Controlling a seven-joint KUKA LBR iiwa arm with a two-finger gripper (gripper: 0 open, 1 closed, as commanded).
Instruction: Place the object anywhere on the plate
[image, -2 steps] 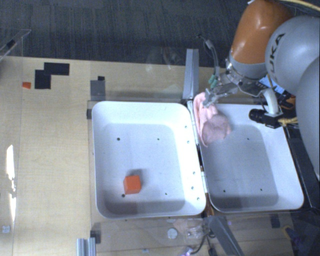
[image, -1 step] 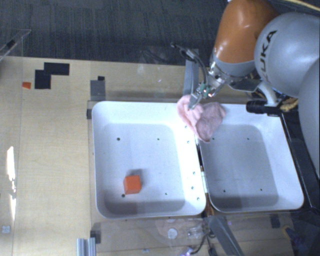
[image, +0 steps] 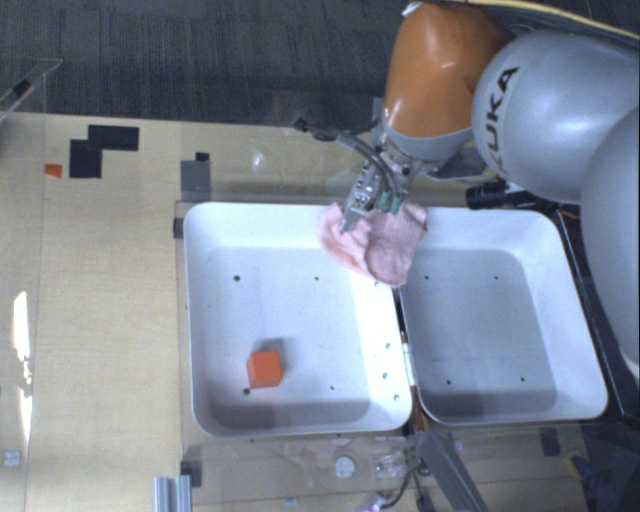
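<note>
Pink crumpled cloth draped over the rims where left white shallow bin meets right white shallow bin, its top edge pinched in the clenched tool. Small orange cube lying in left bin, near its front, well apart.

small orange block sitting flat in the left bin's lower left; pink plate tilted up top centre

The grey arm bears the black letters "KUKA", partly cut off.
</note>
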